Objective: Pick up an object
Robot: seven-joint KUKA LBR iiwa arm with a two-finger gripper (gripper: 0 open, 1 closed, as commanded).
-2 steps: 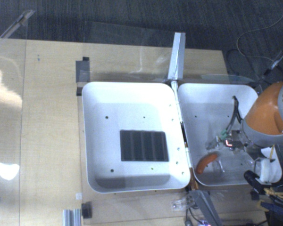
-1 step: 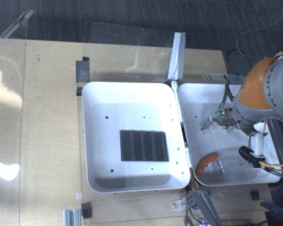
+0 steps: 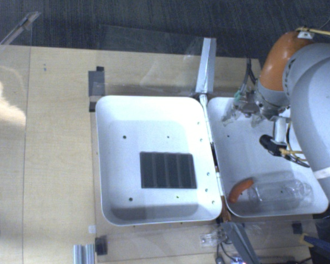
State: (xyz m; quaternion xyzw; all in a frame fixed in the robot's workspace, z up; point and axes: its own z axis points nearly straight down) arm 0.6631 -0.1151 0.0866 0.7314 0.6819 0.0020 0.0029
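Clear plastic bottle (image 3: 275,192) with an orange cap (image 3: 240,189) lies on its side at the near edge of the right bin (image 3: 236,147), long axis running left-right, cap toward the left bin (image 3: 154,114). Your gripper (image 3: 243,110) sits at the far end of that same bin, so the bottle lies toward the near rim from it, well apart. You cannot tell gripper state: the tips are blurred. Bottle body is transparent and hard to outline; arm (image 3: 313,103) covers the bin's right side
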